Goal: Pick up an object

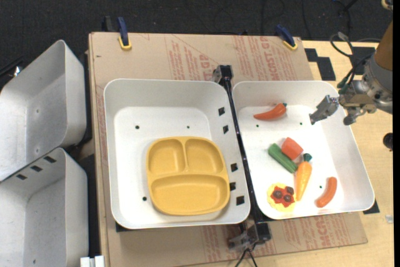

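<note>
Gripper (331, 107) over right bin's (350, 134) far right edge, fingers slightly parted and holding nothing, red chili pepper (270, 112) lying well left of them

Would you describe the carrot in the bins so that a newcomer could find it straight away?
Look in the right-hand white bin, the one without the yellow divided plate. Among the toy foods clustered in its lower half, the carrot lies below the green cucumber. It is the one orange, tapering piece with a small green top, unlike the red sausage to its right.
</note>
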### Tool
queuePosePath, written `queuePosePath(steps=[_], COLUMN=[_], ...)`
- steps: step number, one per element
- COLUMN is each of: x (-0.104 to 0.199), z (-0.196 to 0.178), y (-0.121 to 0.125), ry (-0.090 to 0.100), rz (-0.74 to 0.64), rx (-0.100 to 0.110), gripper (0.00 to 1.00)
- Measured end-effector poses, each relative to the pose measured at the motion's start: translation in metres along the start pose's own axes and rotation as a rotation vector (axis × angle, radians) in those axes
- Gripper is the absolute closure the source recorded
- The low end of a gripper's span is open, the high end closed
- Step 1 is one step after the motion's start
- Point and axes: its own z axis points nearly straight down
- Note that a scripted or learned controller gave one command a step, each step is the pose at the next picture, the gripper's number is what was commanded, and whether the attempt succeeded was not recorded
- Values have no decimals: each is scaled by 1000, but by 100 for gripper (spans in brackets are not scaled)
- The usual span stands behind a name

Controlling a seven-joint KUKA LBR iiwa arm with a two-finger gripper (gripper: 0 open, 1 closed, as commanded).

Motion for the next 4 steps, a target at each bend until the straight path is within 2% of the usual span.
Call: queuePosePath(steps=[1, 2, 3, 4], x=[1, -1, 3, 2], z=[-7, 54, 98, 144], y=[2, -6, -8, -3], ry=[-3, -1, -1, -3], rz=[-3, -1, -2, 0], rx=[-12, -6, -7, -22], gripper=[0, 0, 0, 0])
